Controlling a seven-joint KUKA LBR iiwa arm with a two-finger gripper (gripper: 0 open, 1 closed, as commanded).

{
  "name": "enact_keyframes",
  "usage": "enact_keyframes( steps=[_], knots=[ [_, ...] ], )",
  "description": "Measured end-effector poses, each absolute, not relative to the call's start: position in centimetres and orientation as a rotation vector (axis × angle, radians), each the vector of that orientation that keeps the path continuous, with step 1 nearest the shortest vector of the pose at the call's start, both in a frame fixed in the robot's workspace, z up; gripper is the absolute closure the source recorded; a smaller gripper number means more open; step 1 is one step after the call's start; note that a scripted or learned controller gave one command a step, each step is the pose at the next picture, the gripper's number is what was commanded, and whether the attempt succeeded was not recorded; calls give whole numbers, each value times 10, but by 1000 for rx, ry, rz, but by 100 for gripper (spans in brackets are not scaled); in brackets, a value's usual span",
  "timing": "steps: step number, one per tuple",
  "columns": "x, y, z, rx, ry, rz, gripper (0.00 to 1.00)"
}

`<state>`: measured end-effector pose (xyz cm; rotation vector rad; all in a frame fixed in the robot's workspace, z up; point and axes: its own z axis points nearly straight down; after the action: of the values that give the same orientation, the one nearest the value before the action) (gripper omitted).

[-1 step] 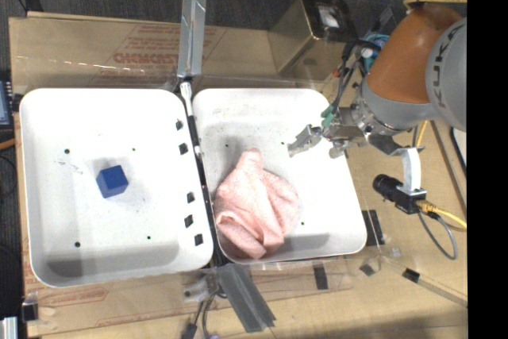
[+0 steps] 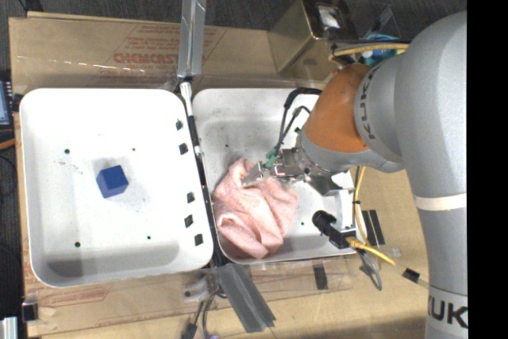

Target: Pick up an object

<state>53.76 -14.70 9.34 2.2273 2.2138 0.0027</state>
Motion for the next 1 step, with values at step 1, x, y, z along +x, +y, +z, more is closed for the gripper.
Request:
enact_keyframes(
  steps=[1],
  knots=[
    [565,-130,93,2020,2404,1,0]
  ],
)
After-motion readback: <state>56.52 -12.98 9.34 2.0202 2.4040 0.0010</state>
